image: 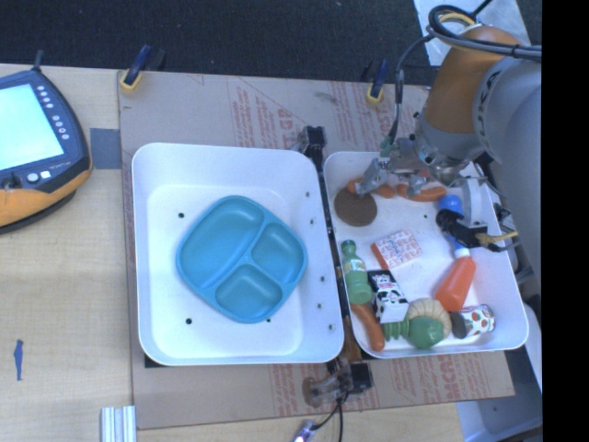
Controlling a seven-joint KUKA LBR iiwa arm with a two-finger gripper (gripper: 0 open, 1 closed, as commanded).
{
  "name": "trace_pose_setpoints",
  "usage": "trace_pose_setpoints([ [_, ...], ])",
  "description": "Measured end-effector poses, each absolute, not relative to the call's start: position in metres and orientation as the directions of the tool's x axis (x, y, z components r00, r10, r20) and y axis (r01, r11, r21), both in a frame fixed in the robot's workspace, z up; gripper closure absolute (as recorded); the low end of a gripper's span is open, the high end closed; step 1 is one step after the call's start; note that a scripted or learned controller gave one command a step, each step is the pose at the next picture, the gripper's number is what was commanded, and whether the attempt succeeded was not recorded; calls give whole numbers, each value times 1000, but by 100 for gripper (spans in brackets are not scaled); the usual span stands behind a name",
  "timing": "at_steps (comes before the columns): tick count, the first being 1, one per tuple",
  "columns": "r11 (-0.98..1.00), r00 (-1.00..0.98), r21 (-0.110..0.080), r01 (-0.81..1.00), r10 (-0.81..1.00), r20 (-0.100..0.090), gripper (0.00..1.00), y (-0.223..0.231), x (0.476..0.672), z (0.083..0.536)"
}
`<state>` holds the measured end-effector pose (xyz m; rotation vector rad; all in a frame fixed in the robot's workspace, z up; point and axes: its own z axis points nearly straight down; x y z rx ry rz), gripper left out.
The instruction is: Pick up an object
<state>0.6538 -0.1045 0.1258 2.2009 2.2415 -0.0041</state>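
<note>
The right bin (515, 334) holds several small items. My gripper (375, 180) hangs low over the bin's far left corner, just above and right of a brown round disc (355, 208). An orange, carrot-like piece (411, 191) lies right beside the gripper, partly under the wrist. Further forward lie a red-and-white patterned box (398, 247), a green bottle (353, 273), a black-and-white carton (389, 295) and an orange bottle (456, 282). Nothing can be made out between the gripper's jaws.
The left bin (147, 247) holds a blue divided plate (242, 258). A blue piece (453, 221), an orange sausage shape (366, 326), a green-and-tan toy (425, 324) and a white-and-red can (475, 321) fill the right bin's right side and front. A tablet (32, 141) lies at far left.
</note>
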Motion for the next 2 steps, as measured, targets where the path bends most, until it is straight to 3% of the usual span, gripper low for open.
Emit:
trace_pose_setpoints([
  [1, 3, -3, -6, 1000, 1000, 0, 0, -95, 605, 91],
  [2, 5, -5, -5, 1000, 1000, -1, 0, -94, 574, 91],
])
